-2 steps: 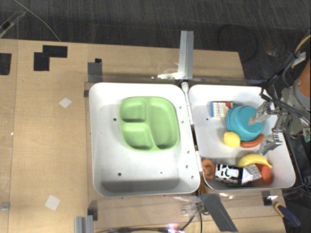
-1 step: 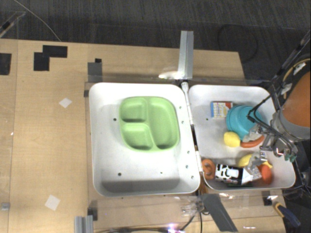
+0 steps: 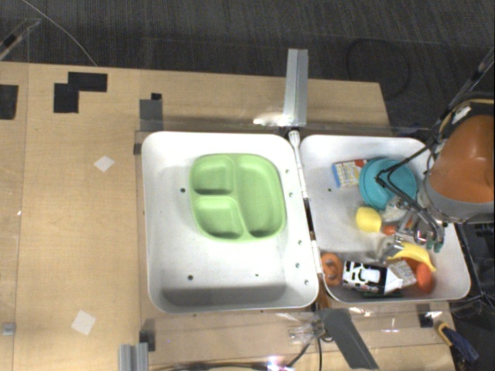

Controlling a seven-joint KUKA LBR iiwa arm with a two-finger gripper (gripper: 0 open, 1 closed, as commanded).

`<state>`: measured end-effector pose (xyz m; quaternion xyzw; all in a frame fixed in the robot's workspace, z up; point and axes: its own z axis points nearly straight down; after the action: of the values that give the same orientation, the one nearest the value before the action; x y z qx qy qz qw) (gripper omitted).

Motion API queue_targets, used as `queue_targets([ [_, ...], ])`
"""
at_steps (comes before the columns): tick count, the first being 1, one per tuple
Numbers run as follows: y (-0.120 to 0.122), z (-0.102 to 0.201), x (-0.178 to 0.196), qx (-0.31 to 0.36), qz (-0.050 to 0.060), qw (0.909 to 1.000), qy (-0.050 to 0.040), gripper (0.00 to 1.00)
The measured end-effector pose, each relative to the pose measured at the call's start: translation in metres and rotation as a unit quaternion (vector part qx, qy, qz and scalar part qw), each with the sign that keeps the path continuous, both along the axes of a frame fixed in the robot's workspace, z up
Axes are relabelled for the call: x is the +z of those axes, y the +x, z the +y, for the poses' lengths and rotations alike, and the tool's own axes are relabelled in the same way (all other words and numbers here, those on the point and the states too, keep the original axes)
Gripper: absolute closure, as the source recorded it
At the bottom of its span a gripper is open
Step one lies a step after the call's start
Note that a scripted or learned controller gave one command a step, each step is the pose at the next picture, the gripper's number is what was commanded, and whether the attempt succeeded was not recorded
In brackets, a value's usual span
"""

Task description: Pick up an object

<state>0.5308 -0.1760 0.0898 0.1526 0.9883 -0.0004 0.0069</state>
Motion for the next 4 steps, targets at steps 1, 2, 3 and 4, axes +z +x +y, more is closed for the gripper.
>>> queue_targets([
  [1,-0.027,0.058,0.001,-0.035,-0.003,0.9994,0.0004,0.00],
  [2,0.077,0.072,-0.001,-0.086,0.000,0.9963,0.0018,0.00],
  [3,0.037,0.093,0.000,-0.124,0.000,0.9923,0.0024,0.00],
  [4,0.017,0.088,0.001,-0.196,-0.003,0.9806,0.0043,0.00],
])
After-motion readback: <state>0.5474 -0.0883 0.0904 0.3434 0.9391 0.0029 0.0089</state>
